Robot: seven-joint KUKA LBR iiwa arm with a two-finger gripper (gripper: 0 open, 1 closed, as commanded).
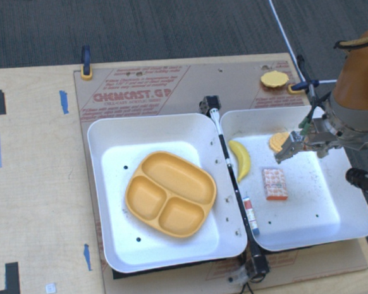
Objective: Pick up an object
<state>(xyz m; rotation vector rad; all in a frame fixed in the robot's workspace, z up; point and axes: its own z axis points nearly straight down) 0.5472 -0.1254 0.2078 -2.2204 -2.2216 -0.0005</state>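
While the gripper (293, 146) hovers (finger state: I cannot tell), nothing looks lifted; yellow disc (277, 142) just beside it remains ungrasped.

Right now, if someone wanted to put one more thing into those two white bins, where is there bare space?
Most room is in the right white bin: its lower half, below the small red-and-white packet. The upper part is crowded by the yellow banana, a round yellow piece and the arm's gripper. In the left white bin, the yellow three-compartment plate leaves only corner strips.
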